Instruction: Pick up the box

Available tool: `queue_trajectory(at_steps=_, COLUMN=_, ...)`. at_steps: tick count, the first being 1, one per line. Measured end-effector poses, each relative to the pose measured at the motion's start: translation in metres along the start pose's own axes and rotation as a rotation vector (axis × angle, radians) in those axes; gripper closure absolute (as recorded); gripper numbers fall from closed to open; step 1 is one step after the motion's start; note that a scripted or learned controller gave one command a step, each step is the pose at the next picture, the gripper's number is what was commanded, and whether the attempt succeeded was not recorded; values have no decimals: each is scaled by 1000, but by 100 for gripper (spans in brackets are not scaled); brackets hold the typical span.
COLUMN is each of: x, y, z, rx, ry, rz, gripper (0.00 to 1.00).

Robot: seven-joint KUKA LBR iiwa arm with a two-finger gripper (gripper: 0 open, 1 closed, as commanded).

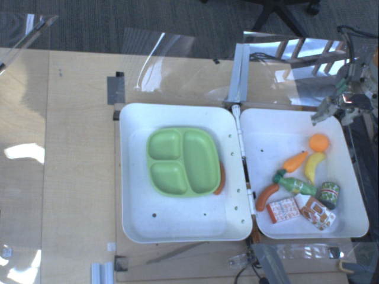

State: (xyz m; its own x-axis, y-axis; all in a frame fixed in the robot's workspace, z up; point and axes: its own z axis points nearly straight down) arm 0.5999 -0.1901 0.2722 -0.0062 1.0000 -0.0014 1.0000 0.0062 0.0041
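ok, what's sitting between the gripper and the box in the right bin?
In the camera view, the orange, the banana, the carrot and the green bottle lie between the gripper at the bin's far corner and the box near its front edge.

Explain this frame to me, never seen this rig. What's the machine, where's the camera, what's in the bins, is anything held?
One fixed camera looks down at a slant on a wooden bench with two shallow white bins. The machine is a robot arm reaching in from the right; its gripper hangs over the right bin's far corner, too blurred to read, with nothing visibly held. The left bin holds a green divided plate with something orange-red tucked under its right edge. The right bin holds toy food: an orange, carrot, banana, green bottle, sausage, can and two small boxes. The task is picking up a box.
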Motion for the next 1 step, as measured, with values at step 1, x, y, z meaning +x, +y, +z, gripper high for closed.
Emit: queue_trajectory(at_steps=1, x=-3, y=65, z=115, rx=1, ry=0, rz=-5, gripper=0)
